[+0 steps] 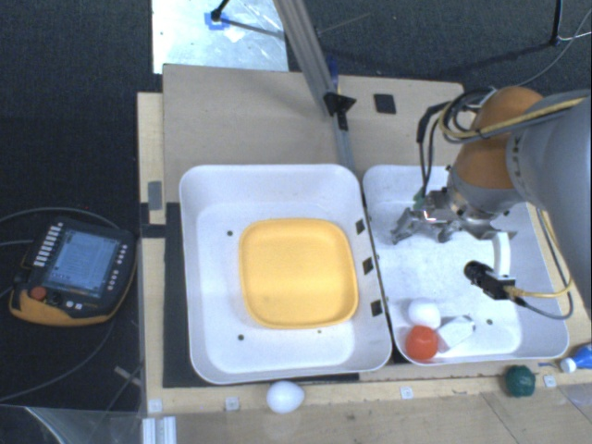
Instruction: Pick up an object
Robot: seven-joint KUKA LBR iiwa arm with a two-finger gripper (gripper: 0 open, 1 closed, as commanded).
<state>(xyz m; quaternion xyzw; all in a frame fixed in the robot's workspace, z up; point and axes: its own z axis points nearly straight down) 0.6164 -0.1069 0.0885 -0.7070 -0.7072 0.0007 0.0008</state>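
Note:
In the right bin (532, 340) a white ball (424, 314) and a red ball (423, 342) lie together in the near left corner. A small white object (458, 330) rests beside them. My gripper (423, 230) hovers over the far left part of this bin, well behind the balls. It is open, with its grey fingers (401, 227) spread and nothing between them. A yellow square plate (298, 272) lies in the middle of the left bin (208, 239).
A white egg-shaped object (285, 396) lies on the bench in front of the left bin. A green ball (519, 380) and a blue item (578, 360) sit at the near right corner. A teach pendant (69, 271) rests far left. A cable connector (487, 278) hangs over the right bin.

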